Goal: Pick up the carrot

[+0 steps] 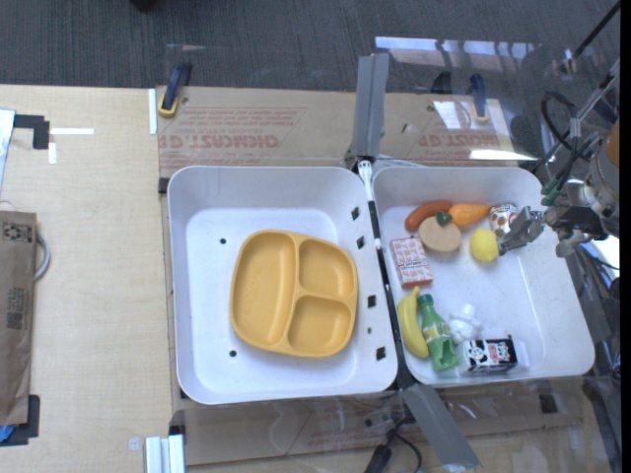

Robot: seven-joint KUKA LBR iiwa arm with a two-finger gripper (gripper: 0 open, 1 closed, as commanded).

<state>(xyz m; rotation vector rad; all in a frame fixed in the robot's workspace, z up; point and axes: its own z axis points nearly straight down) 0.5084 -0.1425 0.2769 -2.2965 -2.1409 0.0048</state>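
Carrot (469,213) lies near the right bin's (552,363) back wall; your gripper (521,233) hovers beside it, whether clenched you cannot tell.

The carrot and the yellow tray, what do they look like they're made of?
The carrot: probably moulded plastic toy food, given its smooth, even orange skin, though the view is small. The yellow tray: likely matte plastic, one uniform colour with rounded moulded compartments and little shine.

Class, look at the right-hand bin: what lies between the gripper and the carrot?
In the camera view, a small red-and-white item sits between the gripper and the carrot, with the lemon just below that line.
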